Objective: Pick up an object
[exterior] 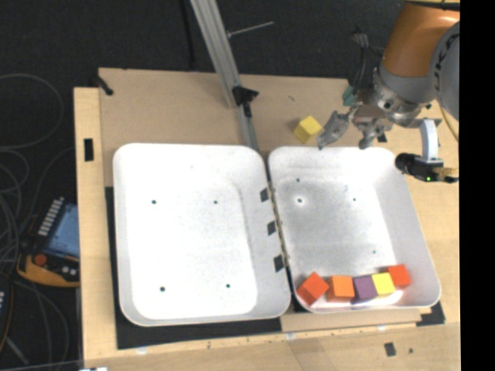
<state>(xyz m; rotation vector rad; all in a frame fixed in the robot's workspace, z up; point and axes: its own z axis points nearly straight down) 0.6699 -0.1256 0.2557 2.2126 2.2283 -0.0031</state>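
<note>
Near edge: blocks point(354, 286) line the right bin's point(402, 207) near wall; my gripper point(352, 132), spread and empty, hangs near a stray yellow cube point(308, 128), so I risk closing on nothing.

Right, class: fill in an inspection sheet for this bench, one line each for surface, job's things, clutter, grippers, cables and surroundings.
Surface: tan bench bearing two shallow white bins, left bin and right bin, side by side.
Job's things: five blocks in a row along the right bin's near wall: two orange blocks, purple block, yellow block, red-orange block.
Clutter: yellow cube on the bench beyond the right bin.
Grippers: gripper above the right bin's far rim, jaws apart, nothing between them.
Cables: black cables on the floor, left.
Surroundings: metal pole; handheld pendant left of the bench.
</note>
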